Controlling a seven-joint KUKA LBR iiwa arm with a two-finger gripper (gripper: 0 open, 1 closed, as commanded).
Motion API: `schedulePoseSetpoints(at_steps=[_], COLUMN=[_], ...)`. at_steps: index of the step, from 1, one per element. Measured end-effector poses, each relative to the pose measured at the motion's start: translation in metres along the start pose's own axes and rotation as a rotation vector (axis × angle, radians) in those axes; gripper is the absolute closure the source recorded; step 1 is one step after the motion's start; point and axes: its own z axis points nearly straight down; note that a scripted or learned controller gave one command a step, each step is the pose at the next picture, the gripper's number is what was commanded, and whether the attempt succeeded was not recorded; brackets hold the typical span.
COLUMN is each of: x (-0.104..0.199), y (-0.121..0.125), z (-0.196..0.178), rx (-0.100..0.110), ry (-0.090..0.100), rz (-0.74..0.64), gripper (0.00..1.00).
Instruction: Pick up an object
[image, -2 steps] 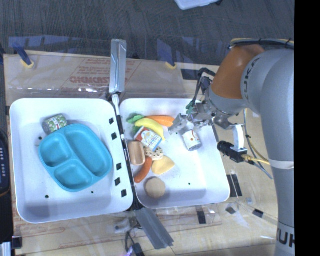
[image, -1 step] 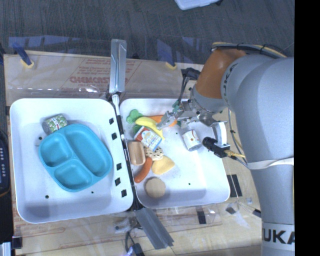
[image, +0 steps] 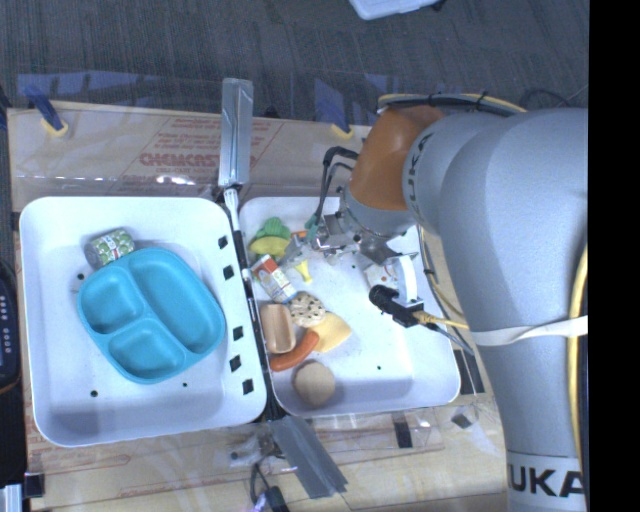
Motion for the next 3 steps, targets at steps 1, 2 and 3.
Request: schedulePoseSetpoints(at_steps=[1,2,3], x=[-0.001,0.003,-0.036], y=[-0.002,0.022,0.020], z=[-0.008,0.001,0.000], rx=[0.007,0.018,0.007], ry=[0.001,0.002,0.004], rz=[-0.001,-0.111,-0.318], gripper=[1.00,1.00,1.00])
